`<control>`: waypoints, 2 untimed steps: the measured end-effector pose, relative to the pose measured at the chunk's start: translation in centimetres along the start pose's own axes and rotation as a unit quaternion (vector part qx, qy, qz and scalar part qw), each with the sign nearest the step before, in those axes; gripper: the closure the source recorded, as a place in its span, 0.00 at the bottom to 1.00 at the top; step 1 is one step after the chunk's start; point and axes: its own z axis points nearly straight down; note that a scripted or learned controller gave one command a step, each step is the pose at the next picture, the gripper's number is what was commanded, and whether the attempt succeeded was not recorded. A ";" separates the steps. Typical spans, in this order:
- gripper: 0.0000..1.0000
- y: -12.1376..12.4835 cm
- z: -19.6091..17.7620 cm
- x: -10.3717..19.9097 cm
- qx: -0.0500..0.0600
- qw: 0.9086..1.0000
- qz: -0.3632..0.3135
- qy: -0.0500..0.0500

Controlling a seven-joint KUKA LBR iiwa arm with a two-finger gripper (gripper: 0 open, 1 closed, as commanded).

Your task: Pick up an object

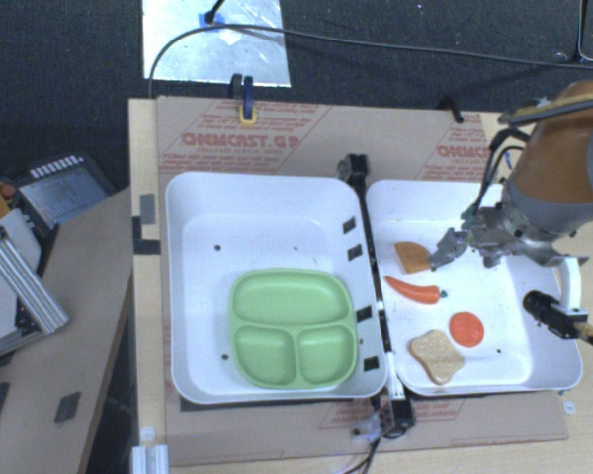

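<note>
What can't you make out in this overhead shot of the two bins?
- Gripper: fingers small and dark, so open or shut is unclear.
- Whether it touches the orange-brown food piece beside it: too small to tell.
- Arm: cut off by the right edge.
- Small screen device on the left: display blurred, unreadable.

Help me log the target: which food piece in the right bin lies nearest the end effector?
The tan wedge, just left of the end effector; the chili, red disc and bread lie lower.
</note>
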 end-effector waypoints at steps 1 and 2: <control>0.00 0.3 -0.7 0.0 -0.007 1.000 -0.001 -0.001; 0.00 -0.5 5.2 -0.1 -0.004 1.000 0.000 0.000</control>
